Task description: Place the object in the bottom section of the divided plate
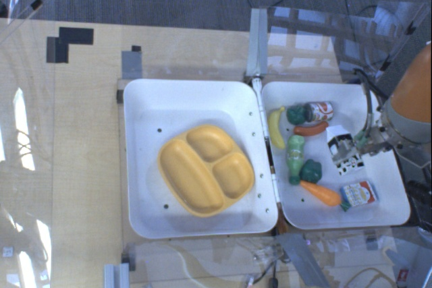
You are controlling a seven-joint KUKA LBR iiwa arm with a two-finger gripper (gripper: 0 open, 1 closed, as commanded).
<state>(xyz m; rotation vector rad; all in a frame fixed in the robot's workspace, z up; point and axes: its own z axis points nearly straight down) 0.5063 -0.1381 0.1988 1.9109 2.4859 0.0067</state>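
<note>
Hovering low over the right white plastic bin [395, 212], nothing between my fingers.

My two-finger gripper [345, 157] looks narrowly parted and empty. I should centre squarely on one item, perhaps the green bottle [295, 153] just left, before closing. The yellow divided plate [204, 168] lies well left of me in the other bin.

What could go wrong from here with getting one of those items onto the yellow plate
1. The toy foods in the right bin lie packed together: the carrot touches the green pepper, so a grasp may catch or shove a neighbour.
2. The gripper hovers over bare floor between items, so a straight descent may close on nothing.
3. The divided plate sits rotated in the left bin, so the object may land in the wrong section.
</note>
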